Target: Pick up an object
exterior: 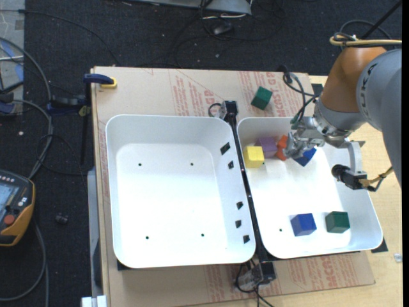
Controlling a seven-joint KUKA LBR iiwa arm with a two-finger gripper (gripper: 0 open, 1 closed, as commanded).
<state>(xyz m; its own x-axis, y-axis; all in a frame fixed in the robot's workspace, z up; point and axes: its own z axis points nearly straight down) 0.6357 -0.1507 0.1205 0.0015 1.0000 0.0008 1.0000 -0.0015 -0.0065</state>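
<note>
My claw (298, 147), grip state not discernible, sits among small rigid light blocks; I would pinch the orange block (282, 149) beside it across flat faces.

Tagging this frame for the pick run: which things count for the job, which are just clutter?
Job:
gripper
right bin
yellow block
purple block
orange block
blue block by the gripper
blue block
green block

Clutter:
left bin
green block outside the bins
blue clamp
cables
</note>
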